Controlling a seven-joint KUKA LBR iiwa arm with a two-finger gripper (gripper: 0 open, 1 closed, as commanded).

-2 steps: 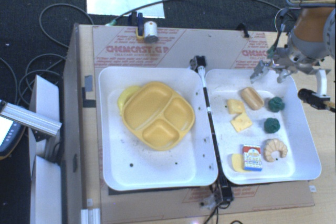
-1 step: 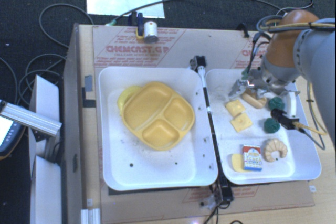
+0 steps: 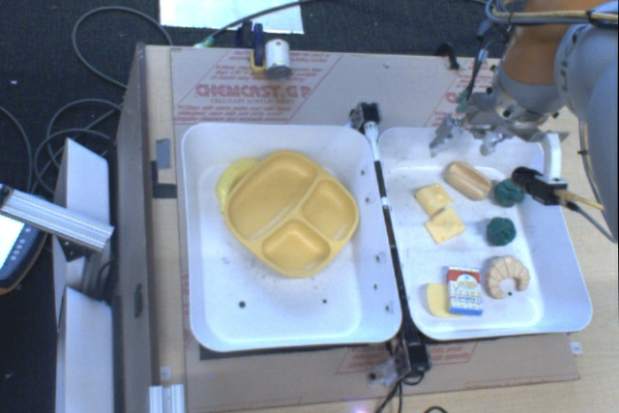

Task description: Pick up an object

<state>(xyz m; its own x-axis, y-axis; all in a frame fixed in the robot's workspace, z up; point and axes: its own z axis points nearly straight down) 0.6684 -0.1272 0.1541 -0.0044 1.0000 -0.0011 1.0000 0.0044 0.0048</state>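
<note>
gripper (image 3: 466, 132) upper right of frame, over right bin (image 3: 571, 305) far edge, fingers spread apart, nothing btwn | bread roll (image 3: 468, 180) just below it | yellow tray (image 3: 290, 211) centre-left, in left bin (image 3: 208, 305)

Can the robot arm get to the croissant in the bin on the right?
Probably yes. The croissant lies uncovered near the front of the right bin, with nothing stacked on it. The gripper is above the bin's back edge, and the way between looks open.
</note>
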